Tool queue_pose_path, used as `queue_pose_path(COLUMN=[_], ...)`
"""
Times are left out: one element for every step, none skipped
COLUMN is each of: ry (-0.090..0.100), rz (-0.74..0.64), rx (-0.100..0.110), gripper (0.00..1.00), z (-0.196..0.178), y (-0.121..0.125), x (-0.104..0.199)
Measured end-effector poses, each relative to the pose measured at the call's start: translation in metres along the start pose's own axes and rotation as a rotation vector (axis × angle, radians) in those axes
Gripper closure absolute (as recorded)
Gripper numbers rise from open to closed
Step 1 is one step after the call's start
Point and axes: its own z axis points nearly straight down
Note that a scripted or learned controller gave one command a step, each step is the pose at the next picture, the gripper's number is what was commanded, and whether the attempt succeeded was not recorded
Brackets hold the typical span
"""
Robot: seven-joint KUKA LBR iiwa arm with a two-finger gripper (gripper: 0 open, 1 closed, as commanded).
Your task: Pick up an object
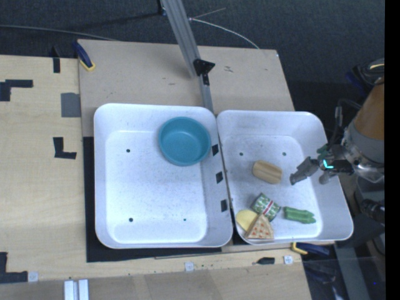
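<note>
So the claw [314, 172] sits over the right side of the right bin [312, 122], coming in from the right on the grey arm [369, 136] with its orange band. Its two dark fingers look spread fairly wide with nothing between them, one pointing left toward the middle of the bin and the other hanging nearer the right wall. Whether it's down at floor level or hovering above can't really be told from this slanted view.

Closest candidate is the tan bread-roll-looking piece [267, 172], lying just left of the claw's left finger, apart from it and on its own. Below that there's a little cluster at the bin's front: a green-and-red can-like thing [265, 205], a yellow chunk [245, 219], a pizza-slice-looking wedge [260, 229], and a green pepper or pea-pod type toy [299, 215] off to the right.

The left bin [112, 167] just has a blue bowl [184, 140] near its back right, well away.

Judging by this, the smart grab is the roll: nothing crowds it. The claw should slide left until the fingers straddle its short width, drop right to the floor, then close. The front cluster looks riskier since those pieces touch or nearly touch.
</note>
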Motion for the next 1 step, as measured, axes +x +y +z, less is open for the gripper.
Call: queue_pose_path(ry=[0.000], rz=[0.000], rx=[-0.001], gripper=[0.00], z=[-0.0003], y=[0.0002], x=[0.0000])
